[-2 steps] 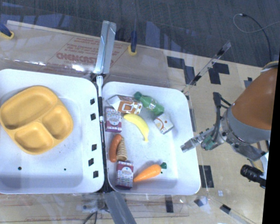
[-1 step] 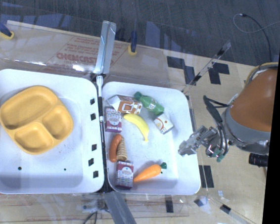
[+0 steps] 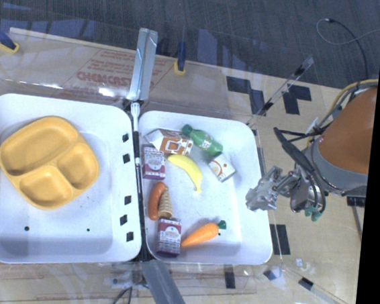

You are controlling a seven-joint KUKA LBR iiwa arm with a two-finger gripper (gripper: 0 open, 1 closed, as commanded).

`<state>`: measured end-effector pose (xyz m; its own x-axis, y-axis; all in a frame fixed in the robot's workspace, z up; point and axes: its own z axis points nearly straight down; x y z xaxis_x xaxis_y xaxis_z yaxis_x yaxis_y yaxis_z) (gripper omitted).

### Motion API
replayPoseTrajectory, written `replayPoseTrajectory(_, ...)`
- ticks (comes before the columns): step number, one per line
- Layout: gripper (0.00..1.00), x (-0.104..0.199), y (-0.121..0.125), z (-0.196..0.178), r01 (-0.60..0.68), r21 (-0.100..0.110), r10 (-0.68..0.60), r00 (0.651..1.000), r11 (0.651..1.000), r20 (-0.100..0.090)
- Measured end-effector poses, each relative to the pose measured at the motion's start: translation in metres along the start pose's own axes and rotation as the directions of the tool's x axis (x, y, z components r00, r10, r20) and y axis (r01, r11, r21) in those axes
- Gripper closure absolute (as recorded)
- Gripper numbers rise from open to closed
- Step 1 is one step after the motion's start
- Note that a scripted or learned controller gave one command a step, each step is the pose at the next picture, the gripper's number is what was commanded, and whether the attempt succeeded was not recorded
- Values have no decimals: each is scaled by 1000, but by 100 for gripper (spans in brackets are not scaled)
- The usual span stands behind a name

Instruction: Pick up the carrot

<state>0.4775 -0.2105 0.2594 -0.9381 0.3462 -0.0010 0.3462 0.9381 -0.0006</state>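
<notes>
**Carrot lying in the right bin, arm waiting at the rim**

The carrot (image 3: 201, 235) is lying near the front of the right bin (image 3: 251, 245), its green top pointing right, just beside a small maroon carton (image 3: 169, 237). Sharing that bin are a hot dog (image 3: 159, 201), a banana (image 3: 188, 170), a second maroon carton (image 3: 153, 163), a green bottle (image 3: 202, 140) and two small boxes. The left bin (image 3: 5, 240) is holding a yellow divided tray (image 3: 48, 161). The gripper (image 3: 266, 194) is hovering over the right bin's right rim — whether the jaws are open or closed, I cannot tell.
</notes>
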Motion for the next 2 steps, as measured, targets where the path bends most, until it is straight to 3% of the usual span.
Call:
replayPoseTrajectory(1, 100, 10, 26, 26, 254, -1, -254, 967, 967, -3)
replayPoseTrajectory(2, 100, 21, 63, 47, 408, -2, -408, 913, 913, -2)
